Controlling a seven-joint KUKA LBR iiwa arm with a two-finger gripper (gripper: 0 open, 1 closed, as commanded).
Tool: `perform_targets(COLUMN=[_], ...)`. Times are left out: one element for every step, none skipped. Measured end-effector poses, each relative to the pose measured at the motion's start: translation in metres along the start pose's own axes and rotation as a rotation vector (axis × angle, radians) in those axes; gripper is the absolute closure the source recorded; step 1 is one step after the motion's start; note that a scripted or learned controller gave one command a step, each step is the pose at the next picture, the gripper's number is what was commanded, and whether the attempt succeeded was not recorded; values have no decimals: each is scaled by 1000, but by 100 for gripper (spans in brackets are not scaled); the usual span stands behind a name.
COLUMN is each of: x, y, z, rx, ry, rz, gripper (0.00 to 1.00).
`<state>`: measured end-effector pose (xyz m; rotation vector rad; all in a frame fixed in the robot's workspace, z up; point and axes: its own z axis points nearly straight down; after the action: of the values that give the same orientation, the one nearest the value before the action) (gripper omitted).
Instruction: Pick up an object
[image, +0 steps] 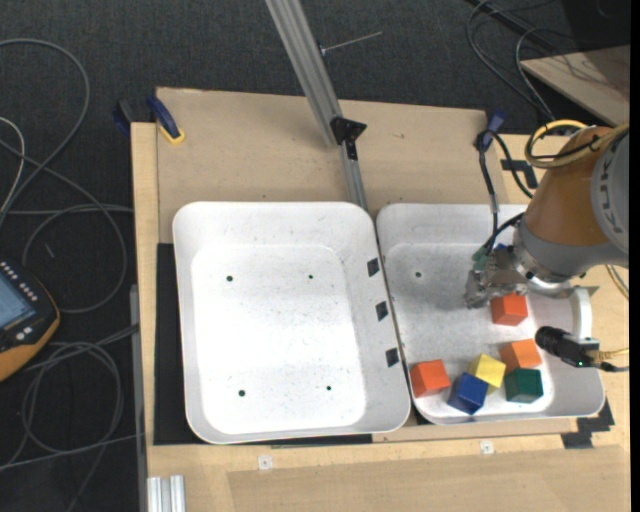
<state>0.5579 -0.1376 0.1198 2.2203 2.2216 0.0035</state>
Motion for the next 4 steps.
perform_targets(x=[-8, 0, -2, -2], y=[-2, 5, 9, 9], z=[-48, -96, -161, -162], rx=[-3, -5, -7, 0], ry=[-2, -2, -3, -2], rz=[1, -2, -1, -1], gripper=[100, 100, 100, 100])
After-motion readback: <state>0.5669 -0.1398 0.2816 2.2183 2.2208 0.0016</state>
